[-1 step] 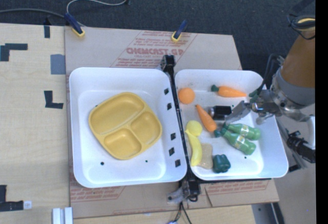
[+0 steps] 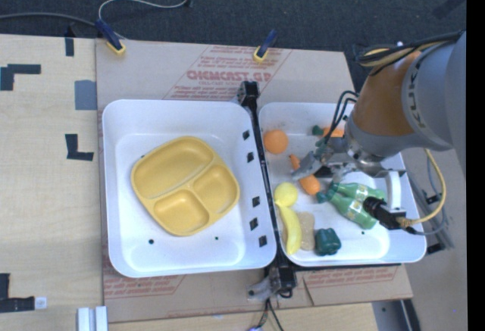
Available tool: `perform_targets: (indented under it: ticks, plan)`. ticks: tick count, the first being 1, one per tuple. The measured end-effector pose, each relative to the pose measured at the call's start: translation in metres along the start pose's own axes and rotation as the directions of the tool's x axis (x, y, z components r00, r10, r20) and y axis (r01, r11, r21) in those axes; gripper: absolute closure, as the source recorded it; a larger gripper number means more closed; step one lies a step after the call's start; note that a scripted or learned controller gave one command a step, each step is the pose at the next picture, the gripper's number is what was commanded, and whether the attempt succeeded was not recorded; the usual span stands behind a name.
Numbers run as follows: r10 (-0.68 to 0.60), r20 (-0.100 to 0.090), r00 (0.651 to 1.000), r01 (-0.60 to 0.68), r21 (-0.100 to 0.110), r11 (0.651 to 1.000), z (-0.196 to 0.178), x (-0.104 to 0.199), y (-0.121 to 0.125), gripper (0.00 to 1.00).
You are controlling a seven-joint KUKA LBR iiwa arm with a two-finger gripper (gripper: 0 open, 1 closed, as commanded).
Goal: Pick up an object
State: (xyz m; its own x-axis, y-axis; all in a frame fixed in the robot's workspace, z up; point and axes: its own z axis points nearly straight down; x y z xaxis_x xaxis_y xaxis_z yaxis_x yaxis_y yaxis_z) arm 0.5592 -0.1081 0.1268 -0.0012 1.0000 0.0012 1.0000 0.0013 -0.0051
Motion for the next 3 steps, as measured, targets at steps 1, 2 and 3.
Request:
perform_targets:
  ticks: [1, 2, 3]
  plan:
    - [0.000, 0.001, 1.000, 0.000, -0.001, 1.000, 0.033, -0.012, 0.013, 0.00]
    - [-0.001, 0.001, 1.000, 0.001, -0.007, 1.000, 0.041, -0.029, 0.056, 0.00]
    - [-0.001, 0.003, 1.000, 0.001, -0.009, 1.000, 0.032, -0.029, 0.057, 1.00]
